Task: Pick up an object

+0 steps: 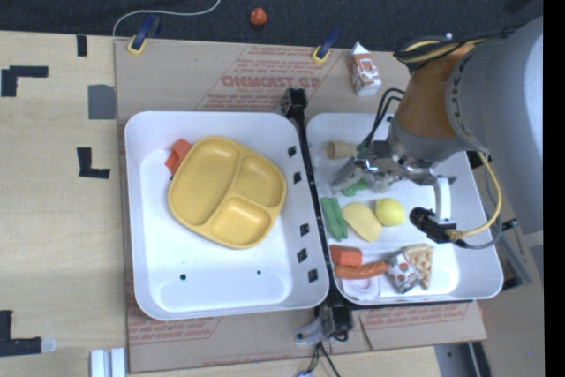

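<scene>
Two bins: white and shallow, side by side on a cardboard-covered bench.
Front of right bin (477, 282): a pizza-slice toy (418, 259) beside a small printed packet (402, 277), with an orange carrot (347, 257) and a red chilli (360, 270) to their left.
Middle of right bin: a yellow lemon (389, 211) touching a pale yellow wedge (362, 221); a green bean pod (334, 217) lies along the left wall.
Gripper (375, 168): low over the right bin's upper half, just above a green piece (353, 187); whether its jaws are apart or closed, I cannot tell.
Behind the gripper: a tan, stubby item (340, 149).
Left bin (150, 278): a yellow divided plate (228, 191) lies over an orange block (178, 155).
Beyond the bins: a small carton (365, 71) on the cardboard, and an orange ball (258, 16) on the dark floor.
</scene>
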Tool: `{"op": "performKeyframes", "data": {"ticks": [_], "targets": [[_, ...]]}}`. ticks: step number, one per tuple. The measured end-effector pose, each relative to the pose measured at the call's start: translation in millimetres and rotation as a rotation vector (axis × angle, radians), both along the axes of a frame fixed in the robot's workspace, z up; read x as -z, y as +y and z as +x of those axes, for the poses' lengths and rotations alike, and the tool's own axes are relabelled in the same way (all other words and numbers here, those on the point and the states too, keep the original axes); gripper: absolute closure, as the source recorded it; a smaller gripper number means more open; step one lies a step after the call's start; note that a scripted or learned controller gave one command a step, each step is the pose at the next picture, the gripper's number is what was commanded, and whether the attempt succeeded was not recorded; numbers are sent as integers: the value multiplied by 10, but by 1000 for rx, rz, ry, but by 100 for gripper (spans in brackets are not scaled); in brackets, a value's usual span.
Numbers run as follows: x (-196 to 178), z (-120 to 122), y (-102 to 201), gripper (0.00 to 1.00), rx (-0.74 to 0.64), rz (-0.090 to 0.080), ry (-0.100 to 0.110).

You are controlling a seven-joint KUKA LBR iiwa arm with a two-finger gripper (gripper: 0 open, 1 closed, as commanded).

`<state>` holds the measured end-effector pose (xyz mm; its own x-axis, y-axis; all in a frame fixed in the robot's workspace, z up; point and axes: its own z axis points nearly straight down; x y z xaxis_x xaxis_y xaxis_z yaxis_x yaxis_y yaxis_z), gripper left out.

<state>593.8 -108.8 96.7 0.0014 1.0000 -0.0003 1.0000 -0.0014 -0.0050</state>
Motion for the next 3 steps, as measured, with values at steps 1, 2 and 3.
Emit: {"op": "performKeyframes", "data": {"ticks": [1, 2, 3], "targets": [[131, 562, 123, 0, -5, 0, -7], [113, 59, -12, 0, -1, 0, -5], [123, 559, 77, 0, -4, 0, -8]]}}
